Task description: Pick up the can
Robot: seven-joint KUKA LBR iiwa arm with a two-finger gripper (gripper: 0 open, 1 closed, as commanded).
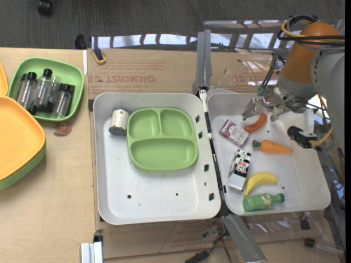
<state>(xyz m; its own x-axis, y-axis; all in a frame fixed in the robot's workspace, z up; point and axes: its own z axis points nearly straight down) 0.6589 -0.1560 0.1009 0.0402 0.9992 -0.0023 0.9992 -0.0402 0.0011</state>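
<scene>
The bottle [264,201] and banana [259,181] lie nearest in the right bin [307,201]. The can [118,121] lies on its side in the left bin [159,201], touching the tray [162,138] at nine o'clock. The gripper [265,109], fingers spread and holding nothing, hovers over a sausage [255,123] at three o'clock, well apart. It should cross over and close across the can's round sides.

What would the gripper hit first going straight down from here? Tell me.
Most likely the red sausage, lying right under the gripper in the right bin; depth is unclear. The can sits in the left bin.
</scene>
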